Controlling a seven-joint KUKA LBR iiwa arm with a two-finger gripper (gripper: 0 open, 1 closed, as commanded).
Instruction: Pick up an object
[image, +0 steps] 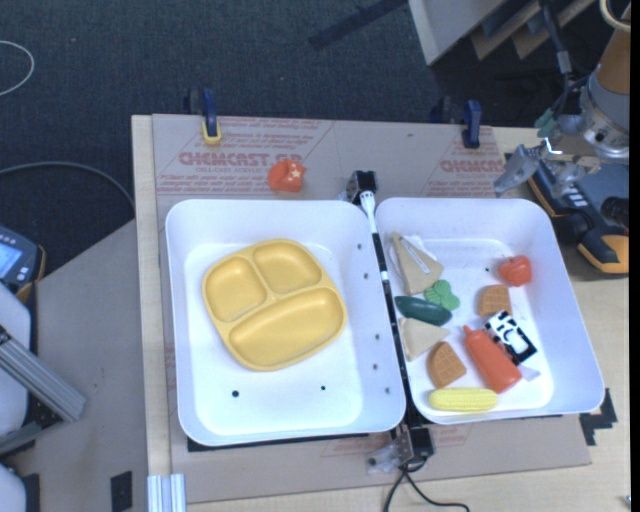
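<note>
The pincer (515, 168) hung up at the far right of the scene, just past the back rim of the right bin (560, 232), and nothing sat between its prongs; whether it was apart or together, I could not tell from this angle. So the pick had not begun, by my reading: every object lay loose and untouched. Below and nearest the pincer sat a red tomato (515, 269), with a small brown bread piece (493, 300) just beyond it. Further down lay the red ketchup bottle (491, 359), touching a black-and-white item (512, 336), and at the bin's near edge, well away from the pincer, a yellow corn cob (463, 400). Off to the pincer's lower left were a sandwich wedge (415, 262) and a dark green pepper (422, 311). Far to its left, the other bin (190, 330) carried a yellow divided plate (274, 301), and a stray red-orange toy (286, 175) rested on the tabletop (330, 150) behind that bin. What was left: descend, close, lift — the whole job, as I judged it.
</note>
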